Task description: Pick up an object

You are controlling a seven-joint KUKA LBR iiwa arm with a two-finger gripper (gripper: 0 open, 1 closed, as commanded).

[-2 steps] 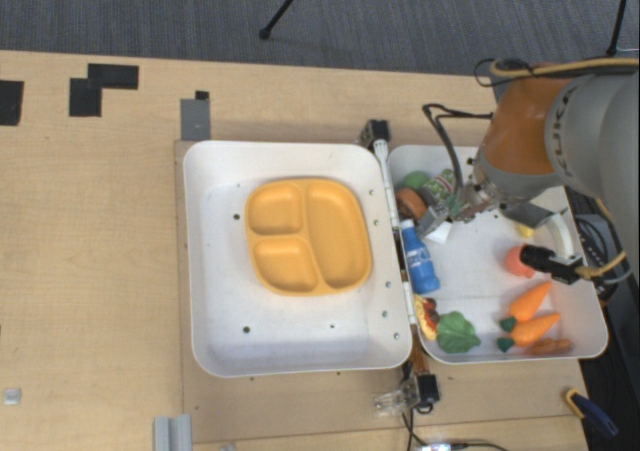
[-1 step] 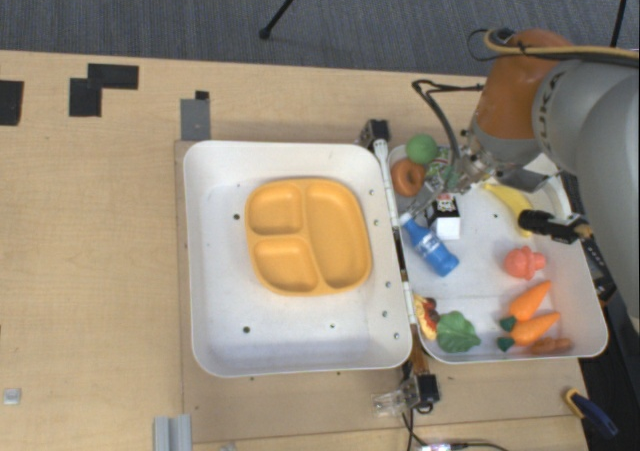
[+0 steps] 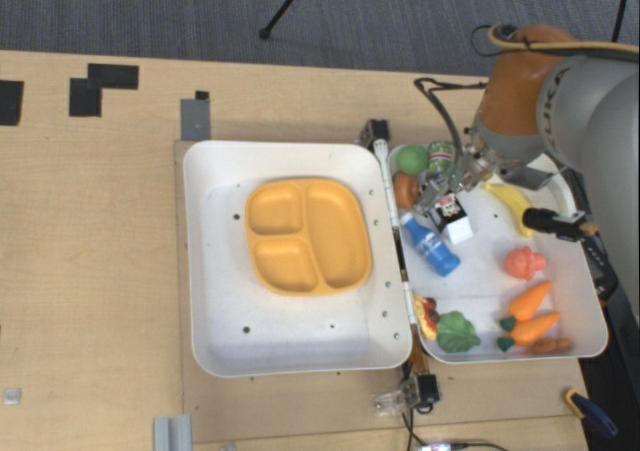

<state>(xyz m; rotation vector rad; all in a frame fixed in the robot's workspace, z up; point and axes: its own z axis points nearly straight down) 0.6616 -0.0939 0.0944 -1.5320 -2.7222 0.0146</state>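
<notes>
1. From my seat at the remote desk, I see the gripper [image 3: 445, 201] down inside the right bin [image 3: 585, 339], near its upper left corner, with the grey arm [image 3: 590, 109] and its orange band [image 3: 512, 89] coming in from up and to the right of it.
2. I honestly can't tell how the fingers stand. The tip is a dark and white clutter from this angle, and nothing shows clearly between them, so I won't call it a grab.
3. Closest candidate for a pick: a blue bottle [image 3: 432, 247], lying tilted just below the gripper, maybe touching the white part of the tip, hard to say.
4. Just left of the gripper sits a brown rounded thing [image 3: 404, 189] against the bin wall, and up-left of it a green ball [image 3: 409, 159]. A green and white can [image 3: 441, 152] is right above it.
5. Right of the gripper lies a yellow banana [image 3: 510, 201], partly under the arm's hardware.
6. Lower right of the gripper: a pink-red lumpy toy [image 3: 524, 263], then two orange carrots [image 3: 532, 311] further down near the bin's bottom edge.
7. Well below the gripper, at the bottom left of that bin, there's a green leafy piece [image 3: 457, 331] with something red and yellow [image 3: 429, 317] beside it.
8. Far left of the gripper, the left bin [image 3: 215, 269] holds a yellow divided plate [image 3: 305, 236].
</notes>
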